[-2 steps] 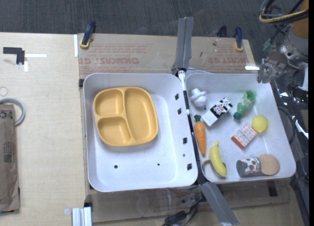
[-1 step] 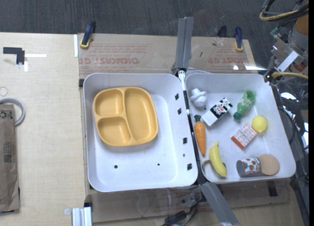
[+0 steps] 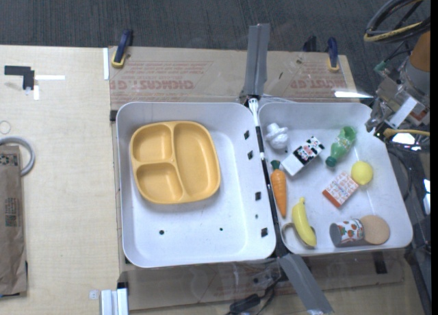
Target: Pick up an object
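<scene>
Your pincer (image 3: 380,123) sits at the right bin's (image 3: 399,190) top right edge, and you cannot tell how it stands. In that bin lie a banana (image 3: 303,223), a carrot (image 3: 279,191) and a lemon (image 3: 362,172). The yellow plate (image 3: 175,162) rests in the left bin (image 3: 198,238).

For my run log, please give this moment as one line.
arm: right edge, tool above right bin rim | held: nothing seen | objects: carrot, banana, lemon in bin
</scene>
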Robot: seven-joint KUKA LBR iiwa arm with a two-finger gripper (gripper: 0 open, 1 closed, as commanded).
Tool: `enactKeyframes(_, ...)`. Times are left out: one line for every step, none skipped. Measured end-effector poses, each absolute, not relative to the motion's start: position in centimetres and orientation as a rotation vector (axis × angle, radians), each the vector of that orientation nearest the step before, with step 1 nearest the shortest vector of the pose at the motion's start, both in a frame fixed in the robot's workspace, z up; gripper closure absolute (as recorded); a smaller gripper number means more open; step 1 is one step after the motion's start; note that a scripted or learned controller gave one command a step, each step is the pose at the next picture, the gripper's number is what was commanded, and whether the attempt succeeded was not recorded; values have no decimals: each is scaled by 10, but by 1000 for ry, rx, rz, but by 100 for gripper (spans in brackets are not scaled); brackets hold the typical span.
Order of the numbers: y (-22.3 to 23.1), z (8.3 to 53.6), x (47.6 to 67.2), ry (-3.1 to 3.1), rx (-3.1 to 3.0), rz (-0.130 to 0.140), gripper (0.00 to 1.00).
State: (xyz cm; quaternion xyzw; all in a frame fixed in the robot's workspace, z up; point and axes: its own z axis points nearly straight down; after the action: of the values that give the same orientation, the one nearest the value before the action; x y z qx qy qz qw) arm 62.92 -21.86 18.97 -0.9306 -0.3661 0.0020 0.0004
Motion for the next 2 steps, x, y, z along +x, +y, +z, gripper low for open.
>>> enactKeyframes(-216,214,640,-1352,-2837,4,100)
enactKeyframes(-216,214,640,-1352,-2837,4,0)
